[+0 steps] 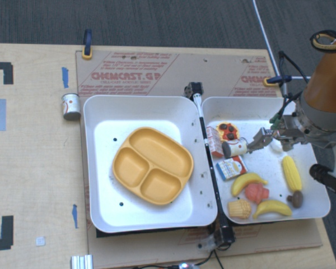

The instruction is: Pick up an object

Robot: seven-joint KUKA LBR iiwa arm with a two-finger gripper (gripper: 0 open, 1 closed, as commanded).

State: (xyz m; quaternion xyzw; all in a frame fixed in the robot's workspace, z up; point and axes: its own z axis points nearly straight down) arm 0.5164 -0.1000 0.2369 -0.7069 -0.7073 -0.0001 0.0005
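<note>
The right bin (320,209) holds several toy foods. Among them are a pizza slice (227,130), a red and white packet (213,141), a small white cylinder with a brown end (234,148) and a blue and white carton (231,167). Nearer the front lie two bananas (247,181) (273,207), a pink lump (256,193), a corn cob (292,173), a short corn piece (239,209) and a small brown item (295,199). My gripper (261,140) is low over the bin's back half. It points left at the white cylinder and sits just to the cylinder's right.
The left bin (101,116) carries a yellow three-compartment plate (152,166). A black clamp (194,89) sits at the divider between the bins. A small can (71,105) stands on the bench left of the bins. Cables run behind the arm at the right.
</note>
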